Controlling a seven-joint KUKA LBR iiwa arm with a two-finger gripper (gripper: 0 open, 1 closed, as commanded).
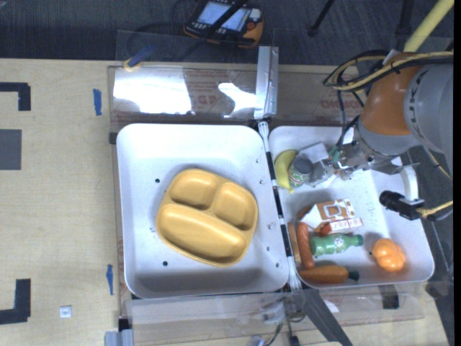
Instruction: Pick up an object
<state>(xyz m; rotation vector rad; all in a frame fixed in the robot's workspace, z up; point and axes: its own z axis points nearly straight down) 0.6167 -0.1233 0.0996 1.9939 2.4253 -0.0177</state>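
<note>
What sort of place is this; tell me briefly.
Probably a robotics lab's pick-and-place bench: a grey arm with an orange band reaches over the right white bin of toy food, beside a left bin holding a yellow divided tray.

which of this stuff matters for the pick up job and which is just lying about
For the job:
- tool, over the right bin
- banana
- carton
- green bottle
- orange
- carrot
- sausage

Just lying about:
- yellow tray in the left bin
- handheld controller beyond the bench
</note>
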